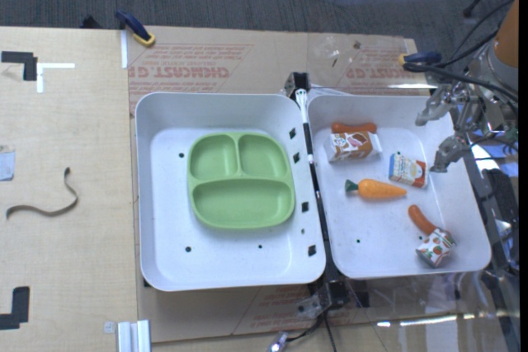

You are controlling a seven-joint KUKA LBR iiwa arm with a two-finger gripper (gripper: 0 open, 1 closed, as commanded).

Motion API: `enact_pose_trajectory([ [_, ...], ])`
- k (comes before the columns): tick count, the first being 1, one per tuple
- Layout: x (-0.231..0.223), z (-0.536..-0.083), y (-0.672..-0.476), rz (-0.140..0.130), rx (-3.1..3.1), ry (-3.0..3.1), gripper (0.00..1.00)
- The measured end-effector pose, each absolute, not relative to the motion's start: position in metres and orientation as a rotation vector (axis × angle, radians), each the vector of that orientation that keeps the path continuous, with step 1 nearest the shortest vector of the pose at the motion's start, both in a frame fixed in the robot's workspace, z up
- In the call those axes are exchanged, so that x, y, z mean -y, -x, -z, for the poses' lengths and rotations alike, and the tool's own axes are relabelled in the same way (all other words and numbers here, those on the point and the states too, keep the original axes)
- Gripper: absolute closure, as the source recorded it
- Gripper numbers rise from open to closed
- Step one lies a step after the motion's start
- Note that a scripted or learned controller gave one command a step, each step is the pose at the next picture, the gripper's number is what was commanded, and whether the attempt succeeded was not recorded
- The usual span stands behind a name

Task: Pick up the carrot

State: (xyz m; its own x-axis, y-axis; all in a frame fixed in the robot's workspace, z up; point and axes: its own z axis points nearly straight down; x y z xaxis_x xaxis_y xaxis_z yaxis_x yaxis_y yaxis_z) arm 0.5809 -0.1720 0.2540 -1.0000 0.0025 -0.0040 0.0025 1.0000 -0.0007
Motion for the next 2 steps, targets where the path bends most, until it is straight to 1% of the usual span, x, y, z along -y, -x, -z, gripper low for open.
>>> enact_pose_trajectory([
  [1,0.13,-0.093,-0.585,0.001,-3.134,-0.138,0.0],
  [2,0.109,-0.092,-0.553,0.0,-3.101,-0.498,0.0],
])
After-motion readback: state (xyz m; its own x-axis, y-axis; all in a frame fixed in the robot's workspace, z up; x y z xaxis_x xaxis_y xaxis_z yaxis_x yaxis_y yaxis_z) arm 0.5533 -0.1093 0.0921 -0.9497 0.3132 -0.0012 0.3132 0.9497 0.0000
